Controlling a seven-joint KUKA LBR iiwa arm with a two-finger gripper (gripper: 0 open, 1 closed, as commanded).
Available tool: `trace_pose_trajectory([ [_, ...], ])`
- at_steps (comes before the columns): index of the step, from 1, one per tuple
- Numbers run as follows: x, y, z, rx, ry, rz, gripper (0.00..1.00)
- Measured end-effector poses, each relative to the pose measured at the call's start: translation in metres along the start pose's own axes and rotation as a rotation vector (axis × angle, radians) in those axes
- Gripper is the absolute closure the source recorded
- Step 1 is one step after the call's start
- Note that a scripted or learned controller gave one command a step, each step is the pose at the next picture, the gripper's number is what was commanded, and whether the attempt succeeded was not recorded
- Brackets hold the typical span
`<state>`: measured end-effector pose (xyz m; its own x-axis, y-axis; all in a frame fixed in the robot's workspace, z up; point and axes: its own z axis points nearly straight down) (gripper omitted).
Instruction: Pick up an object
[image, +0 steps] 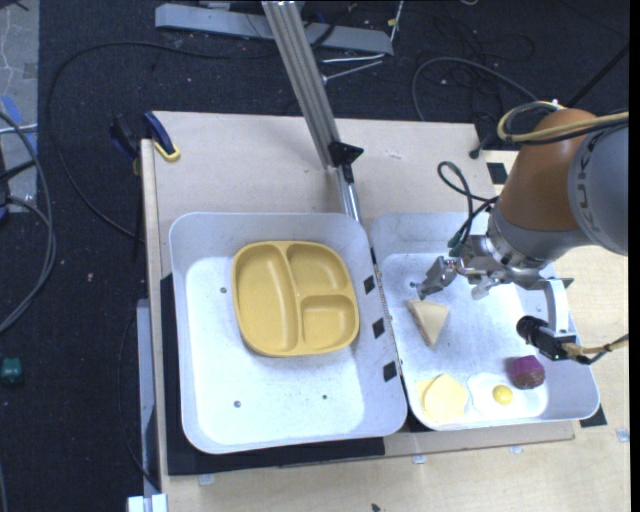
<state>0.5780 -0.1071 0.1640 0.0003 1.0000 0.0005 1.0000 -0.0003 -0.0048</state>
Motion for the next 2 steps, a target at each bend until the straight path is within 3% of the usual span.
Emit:
trace_pose_trajectory([
  [1, -0.007, -0.003, 0.047, -0.001, 0.0, 0.002, 0.0],
  [2, -0.007, -0.002, 0.034, -0.005, -0.001, 0.002, 1.0],
])
